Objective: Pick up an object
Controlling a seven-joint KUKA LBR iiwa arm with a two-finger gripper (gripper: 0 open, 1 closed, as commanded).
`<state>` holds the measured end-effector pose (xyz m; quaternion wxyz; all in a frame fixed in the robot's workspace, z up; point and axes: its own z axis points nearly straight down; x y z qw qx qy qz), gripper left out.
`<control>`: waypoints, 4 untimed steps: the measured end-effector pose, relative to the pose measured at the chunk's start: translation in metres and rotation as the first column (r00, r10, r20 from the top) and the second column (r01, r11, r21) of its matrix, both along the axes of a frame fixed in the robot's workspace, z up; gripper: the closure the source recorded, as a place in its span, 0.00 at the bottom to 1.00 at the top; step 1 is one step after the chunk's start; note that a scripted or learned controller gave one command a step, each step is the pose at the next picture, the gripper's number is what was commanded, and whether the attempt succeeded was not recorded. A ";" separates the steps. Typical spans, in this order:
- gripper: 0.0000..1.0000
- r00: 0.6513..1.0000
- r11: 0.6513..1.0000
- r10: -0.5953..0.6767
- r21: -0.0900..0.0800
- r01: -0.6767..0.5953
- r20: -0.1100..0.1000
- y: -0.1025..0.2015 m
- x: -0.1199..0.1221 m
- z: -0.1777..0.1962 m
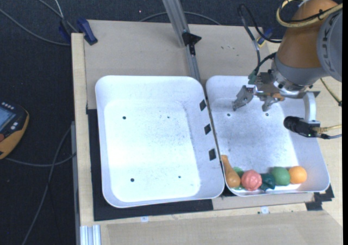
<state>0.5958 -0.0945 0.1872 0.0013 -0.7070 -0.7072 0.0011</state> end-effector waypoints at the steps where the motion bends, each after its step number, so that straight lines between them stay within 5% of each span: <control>1: 0.00 1.000 1.000 0.000 0.000 0.000 0.000 -0.006 0.005 -0.047; 2: 1.00 1.000 1.000 0.000 0.000 0.000 0.005 -0.006 0.006 -0.033; 4: 1.00 1.000 1.000 0.000 -0.001 0.000 0.008 -0.002 0.007 0.069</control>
